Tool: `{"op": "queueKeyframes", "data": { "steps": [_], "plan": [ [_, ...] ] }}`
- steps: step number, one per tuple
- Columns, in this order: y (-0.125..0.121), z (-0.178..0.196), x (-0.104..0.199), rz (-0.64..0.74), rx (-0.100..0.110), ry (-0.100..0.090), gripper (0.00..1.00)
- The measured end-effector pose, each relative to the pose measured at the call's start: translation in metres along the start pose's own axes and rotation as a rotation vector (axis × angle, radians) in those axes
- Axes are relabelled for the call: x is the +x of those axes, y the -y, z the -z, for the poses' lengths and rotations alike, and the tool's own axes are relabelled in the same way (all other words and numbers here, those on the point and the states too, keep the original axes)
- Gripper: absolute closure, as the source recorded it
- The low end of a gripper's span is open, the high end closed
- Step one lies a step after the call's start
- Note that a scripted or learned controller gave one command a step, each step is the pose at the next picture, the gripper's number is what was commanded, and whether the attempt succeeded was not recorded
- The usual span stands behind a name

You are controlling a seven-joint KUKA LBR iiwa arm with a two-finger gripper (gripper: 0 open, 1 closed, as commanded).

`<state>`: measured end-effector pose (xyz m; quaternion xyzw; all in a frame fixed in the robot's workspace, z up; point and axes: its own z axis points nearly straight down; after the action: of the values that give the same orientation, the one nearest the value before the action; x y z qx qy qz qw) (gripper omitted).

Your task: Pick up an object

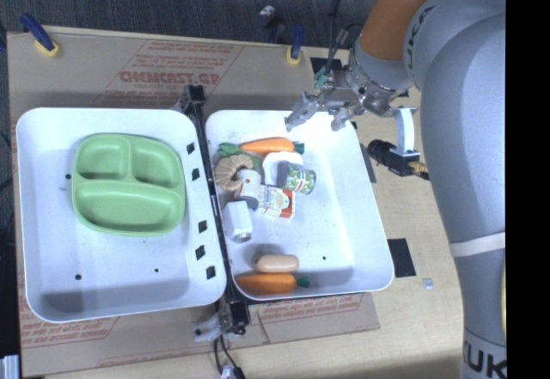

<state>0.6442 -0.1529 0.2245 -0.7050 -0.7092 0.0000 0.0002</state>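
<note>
A: Objects for picking — all in the right bin (365, 223), none between the fingers. Gripper (320, 113) hangs over that bin's far rim, fingers spread apart, grasping nothing.

B: Closest item to it?

A: One carrot (268, 145), lying crosswise just below the gripper, green top toward the right. Not touching the fingers.

B: Carrot count?

A: Two. Second carrot (266, 283) sits at the near wall of the same bin, also crosswise.

B: Rest of the pile, counted?

A: One white can with a red and green label (289, 174), just under the first carrot. One flat red and white packet (277, 202) touching the can's near side. One tan round piece (232, 170) left of the can, looks like a pastry or bun, hard to tell. One white bottle (236, 217) near the bin's left wall. One tan sausage-shaped piece (275, 263) right beside the second carrot.

B: Left side?

A: One green divided plate (129, 182) — three compartments — alone in the left bin (43, 265). Two bins total, side by side, black clips (203, 188) along the shared edge.

B: Arm?

A: Grey arm (464, 94) with orange band enters from the right, over the cardboard-covered bench (172, 59).
</note>
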Motion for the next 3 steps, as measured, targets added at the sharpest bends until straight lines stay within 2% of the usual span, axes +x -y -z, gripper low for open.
{"op": "queueKeyframes", "data": {
  "steps": [1,2,3],
  "plan": [
    [0.054,-0.131,0.002,-0.002,-0.003,0.001,0.00],
    [0.055,-0.122,0.003,0.004,0.001,-0.001,1.00],
    [0.107,0.018,0.016,0.000,-0.004,0.002,1.00]
  ]
}}
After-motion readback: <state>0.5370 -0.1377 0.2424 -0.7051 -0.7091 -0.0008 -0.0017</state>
